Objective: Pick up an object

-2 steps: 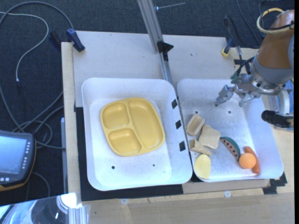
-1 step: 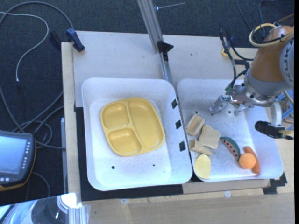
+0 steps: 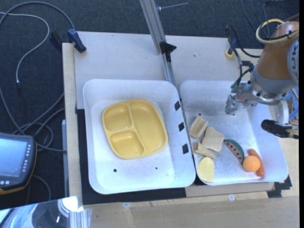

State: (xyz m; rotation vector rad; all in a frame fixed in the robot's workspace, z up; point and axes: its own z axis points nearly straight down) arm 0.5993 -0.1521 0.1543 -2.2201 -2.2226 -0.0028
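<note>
hovering high over the bare upper part of the shallow white right-hand bin (image 3: 266, 127), well apart from the clustered tan bread pieces (image 3: 208, 140) and small orange ball (image 3: 251, 163), grey two-finger gripper (image 3: 231, 106) empty, finger spread unreadable, risking a blind miss.

a divided plate (image 3: 134, 128) lay in the left bin (image 3: 95, 175). in the right bin (image 3: 213, 91), bread pieces (image 3: 207, 139) sat at the near left, a round slice (image 3: 205, 169) nearer, a ball (image 3: 251, 163) to the right.
</note>
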